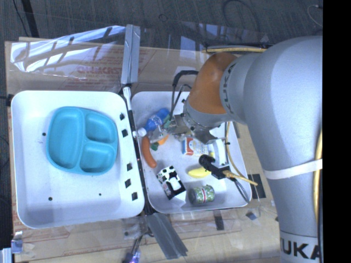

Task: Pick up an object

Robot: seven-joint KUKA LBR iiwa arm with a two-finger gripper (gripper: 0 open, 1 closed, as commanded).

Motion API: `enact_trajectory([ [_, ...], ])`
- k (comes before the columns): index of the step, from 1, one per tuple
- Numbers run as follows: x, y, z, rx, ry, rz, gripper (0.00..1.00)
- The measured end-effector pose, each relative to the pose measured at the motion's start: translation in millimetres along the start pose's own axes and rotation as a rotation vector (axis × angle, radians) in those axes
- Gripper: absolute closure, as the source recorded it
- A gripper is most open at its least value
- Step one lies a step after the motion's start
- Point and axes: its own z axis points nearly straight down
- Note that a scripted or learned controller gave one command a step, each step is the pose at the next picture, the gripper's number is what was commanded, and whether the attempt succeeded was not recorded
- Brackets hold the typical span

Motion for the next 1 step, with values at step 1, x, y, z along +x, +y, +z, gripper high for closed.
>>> enact_trajectory([
  [1, 0.2, -0.2, -9.6, 0.002, 0.000, -0.004, 1.00],
])
